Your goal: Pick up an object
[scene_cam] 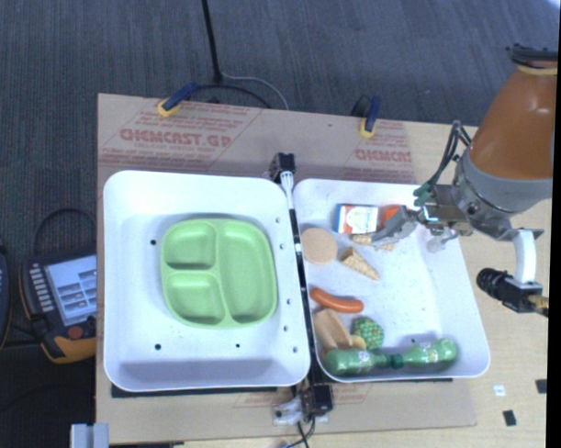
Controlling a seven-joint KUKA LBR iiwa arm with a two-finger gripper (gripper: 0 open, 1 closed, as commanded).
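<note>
Partly hidden, the tool (390, 230) is seen beside the orange-labelled packet (358, 217); its grip cannot be told.

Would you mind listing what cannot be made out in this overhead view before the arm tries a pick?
- Gripper: small and blurred over the right bin; whether it is open or touches anything cannot be told.
- Red-and-white packet: its right end is hidden behind the gripper; its print is too small to read.
- Arm: cut off by the top and right edges.
- Green bottle: its label is too small to read.
</note>
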